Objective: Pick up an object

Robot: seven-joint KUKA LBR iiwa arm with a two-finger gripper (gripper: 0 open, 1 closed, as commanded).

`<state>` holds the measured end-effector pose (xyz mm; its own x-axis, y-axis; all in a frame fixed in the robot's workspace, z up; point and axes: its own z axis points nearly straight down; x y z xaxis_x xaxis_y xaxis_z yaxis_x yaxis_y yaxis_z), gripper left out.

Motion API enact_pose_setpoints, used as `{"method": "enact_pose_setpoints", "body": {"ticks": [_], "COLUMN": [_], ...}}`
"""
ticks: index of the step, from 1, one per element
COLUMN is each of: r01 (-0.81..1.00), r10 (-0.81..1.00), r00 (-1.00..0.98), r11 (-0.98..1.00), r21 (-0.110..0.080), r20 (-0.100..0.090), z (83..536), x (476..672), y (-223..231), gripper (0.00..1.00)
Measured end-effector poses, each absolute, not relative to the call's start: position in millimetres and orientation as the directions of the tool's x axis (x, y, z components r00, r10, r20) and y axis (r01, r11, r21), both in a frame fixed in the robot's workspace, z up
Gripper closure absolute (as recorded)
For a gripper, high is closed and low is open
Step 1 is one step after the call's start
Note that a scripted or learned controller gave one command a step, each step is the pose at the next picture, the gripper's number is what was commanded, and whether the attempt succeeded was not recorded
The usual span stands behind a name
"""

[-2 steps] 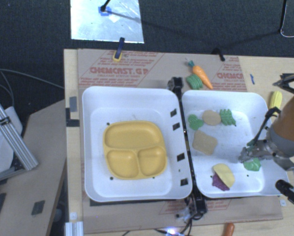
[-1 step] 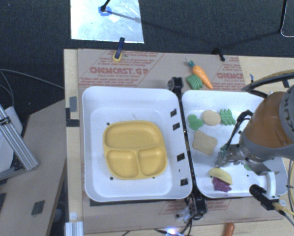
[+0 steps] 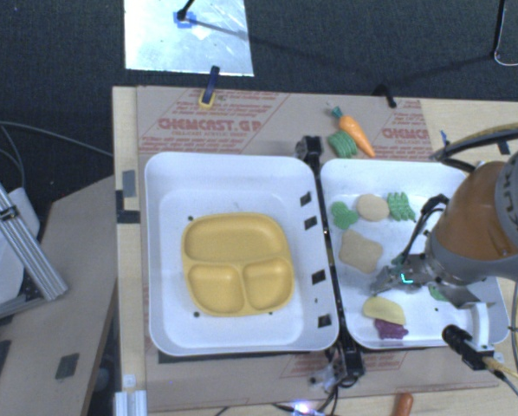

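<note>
Dark blue carpet [image 3: 51, 50] surrounds the wooden bench [image 3: 242, 111], with a shiny metal sheet [image 3: 188, 22] lying well beyond it and an aluminium frame [image 3: 12, 232] alongside.

Grey arm [image 3: 501, 224], orange band (green light at wrist)

One fixed camera. It is mounted above the bench [image 3: 268, 115] and looks down at a slant, so the far edge of the bench lies toward the top of the frame and the near edge toward the bottom. The distance is moderate: both white bins fall within the frame, the left bin [image 3: 159, 258] near centre and the right bin [image 3: 424, 173] toward the right side. Dark floor [image 3: 51, 50] shows beyond the bench at top and left. The arm [image 3: 484, 219] enters from the right edge of the frame.
</note>
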<state>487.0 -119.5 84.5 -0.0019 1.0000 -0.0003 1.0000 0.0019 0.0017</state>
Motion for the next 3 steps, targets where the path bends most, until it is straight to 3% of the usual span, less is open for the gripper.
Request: {"method": "enact_pose_setpoints", "body": {"ticks": [1, 2, 3], "r01": [1.000, 1.000, 1.000], "r10": [1.000, 1.000, 1.000], "r00": [0.001, 0.003, -0.003], "r11": [-0.001, -0.003, 0.003], "r21": [0.008, 0.002, 0.011], "r20": [-0.005, -0.002, -0.003], "z": [141, 83, 98], "x": [503.2, 485.8, 489.9], "y": [-168, -209, -207], "gripper": [0.00, 0.00, 1.00]}}
